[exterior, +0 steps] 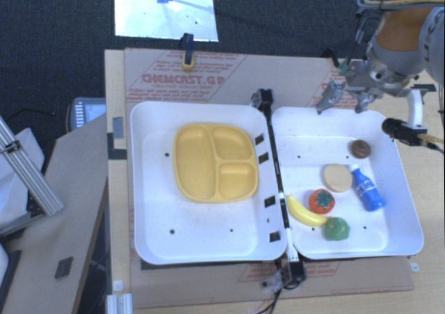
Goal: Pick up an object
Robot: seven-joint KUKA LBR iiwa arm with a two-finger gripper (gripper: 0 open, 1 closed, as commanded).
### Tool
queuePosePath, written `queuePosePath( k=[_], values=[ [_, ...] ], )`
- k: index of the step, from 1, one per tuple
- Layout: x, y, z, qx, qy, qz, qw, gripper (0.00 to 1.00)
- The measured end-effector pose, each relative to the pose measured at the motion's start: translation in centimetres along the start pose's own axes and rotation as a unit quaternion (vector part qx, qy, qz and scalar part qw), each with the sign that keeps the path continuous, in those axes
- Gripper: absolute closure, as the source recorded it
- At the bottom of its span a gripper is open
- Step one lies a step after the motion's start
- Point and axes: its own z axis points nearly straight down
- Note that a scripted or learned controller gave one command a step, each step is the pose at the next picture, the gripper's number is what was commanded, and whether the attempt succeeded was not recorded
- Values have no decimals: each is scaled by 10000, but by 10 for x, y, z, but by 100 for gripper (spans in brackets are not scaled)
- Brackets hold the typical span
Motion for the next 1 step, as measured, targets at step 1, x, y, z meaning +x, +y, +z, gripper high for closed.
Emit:
queuePosePath(
  k=[1],
  values=[
    [0,2,-8,-62,-5,-10,10000,0]
  ],
)
